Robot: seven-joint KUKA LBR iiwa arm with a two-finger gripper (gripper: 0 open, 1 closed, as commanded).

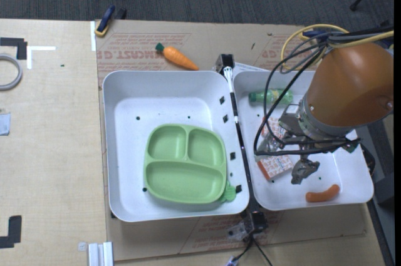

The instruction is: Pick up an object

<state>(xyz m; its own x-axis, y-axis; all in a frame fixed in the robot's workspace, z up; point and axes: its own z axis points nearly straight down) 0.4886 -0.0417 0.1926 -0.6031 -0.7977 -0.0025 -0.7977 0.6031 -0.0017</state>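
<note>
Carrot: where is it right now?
The carrot lies outside both bins on the cardboard, just beyond the far rim of the left bin, near the black clip between the bins.

You've got even, bright overhead light here, soft shadows inside the bins [119,152], mild glare on the arm's orange band [354,86]. Slightly soft focus, floor stays dim.
</note>
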